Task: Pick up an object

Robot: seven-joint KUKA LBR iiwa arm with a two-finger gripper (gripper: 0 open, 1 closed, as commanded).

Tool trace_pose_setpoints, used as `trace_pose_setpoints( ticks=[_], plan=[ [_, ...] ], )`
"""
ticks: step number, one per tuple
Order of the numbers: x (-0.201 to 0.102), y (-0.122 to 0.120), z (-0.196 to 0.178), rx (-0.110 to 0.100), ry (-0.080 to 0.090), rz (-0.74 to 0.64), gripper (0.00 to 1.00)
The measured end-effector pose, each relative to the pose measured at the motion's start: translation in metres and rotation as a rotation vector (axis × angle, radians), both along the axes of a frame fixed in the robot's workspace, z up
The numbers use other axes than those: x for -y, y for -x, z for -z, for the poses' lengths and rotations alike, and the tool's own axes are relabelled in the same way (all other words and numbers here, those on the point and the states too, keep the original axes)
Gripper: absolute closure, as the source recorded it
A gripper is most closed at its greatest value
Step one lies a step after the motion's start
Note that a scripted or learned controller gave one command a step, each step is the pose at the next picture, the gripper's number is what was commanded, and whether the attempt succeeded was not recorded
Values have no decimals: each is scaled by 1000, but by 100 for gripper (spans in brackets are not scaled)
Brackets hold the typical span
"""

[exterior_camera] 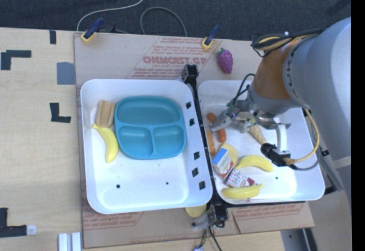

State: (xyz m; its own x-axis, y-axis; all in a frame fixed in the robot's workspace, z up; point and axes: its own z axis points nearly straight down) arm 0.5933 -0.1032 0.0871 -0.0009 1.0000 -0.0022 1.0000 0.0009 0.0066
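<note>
My gripper (223,120) is low in the right bin (302,187), near its left wall, with the orange-banded wrist (274,76) above it. Just left of and below its tip lie orange carrot pieces (210,137). A small packet with red and yellow print (223,158) lies below them. A tan corn-like piece (257,132) sits under the wrist. Two yellow bananas (255,162) (242,191) lie toward the bin's front. I see nothing between the gripper's tips.
The left bin (142,190) holds a blue divided plate (151,127), a banana (108,142) and a tan wafer (104,112). A purple grape bunch (225,60) lies on the board behind the right bin. Black clips line the wall between the bins (197,147).
</note>
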Motion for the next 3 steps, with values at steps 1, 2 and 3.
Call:
trace_pose_setpoints(
  ticks=[1, 2, 3],
  plan=[
    [-8, -49, 1, -3, -1, -2, 0],
    [-7, -48, -9, -2, 1, -1, 100],
    [-63, -39, -103, 0, -4, -6, 100]
  ],
)
